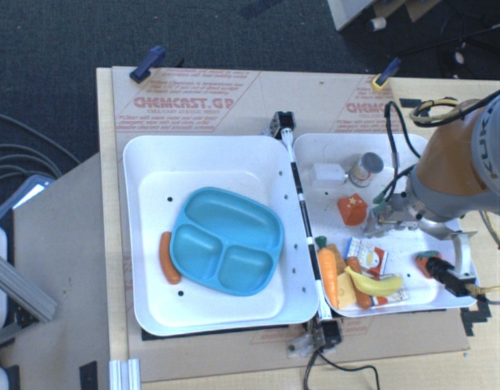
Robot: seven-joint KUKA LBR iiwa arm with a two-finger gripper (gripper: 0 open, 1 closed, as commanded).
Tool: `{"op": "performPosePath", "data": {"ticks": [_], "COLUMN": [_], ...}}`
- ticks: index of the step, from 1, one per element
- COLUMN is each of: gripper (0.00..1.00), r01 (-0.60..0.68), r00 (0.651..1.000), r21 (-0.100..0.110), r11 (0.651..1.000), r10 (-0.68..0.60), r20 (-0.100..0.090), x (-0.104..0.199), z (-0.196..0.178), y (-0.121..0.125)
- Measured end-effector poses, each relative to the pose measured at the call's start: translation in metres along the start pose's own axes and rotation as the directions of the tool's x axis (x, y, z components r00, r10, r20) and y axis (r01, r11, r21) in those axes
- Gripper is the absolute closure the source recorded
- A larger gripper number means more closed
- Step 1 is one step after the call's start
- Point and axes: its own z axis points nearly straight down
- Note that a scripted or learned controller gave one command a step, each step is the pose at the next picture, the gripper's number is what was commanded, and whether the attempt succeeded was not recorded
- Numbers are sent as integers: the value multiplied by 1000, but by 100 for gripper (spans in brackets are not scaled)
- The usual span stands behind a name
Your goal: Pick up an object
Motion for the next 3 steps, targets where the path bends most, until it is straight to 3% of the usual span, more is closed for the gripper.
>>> {"op": "performPosePath", "data": {"ticks": [1, 2, 3], "gripper": [0, 0, 100], "r01": [0, 2, 3], "r00": [1000, 1000, 1000], "r21": [0, 1, -2], "r11": [1000, 1000, 1000], "r10": [0, -2, -3], "r20": [0, -1, 0], "x": [0, 14, 14], "z": [0, 10, -1], "y": [0, 51, 52]}}
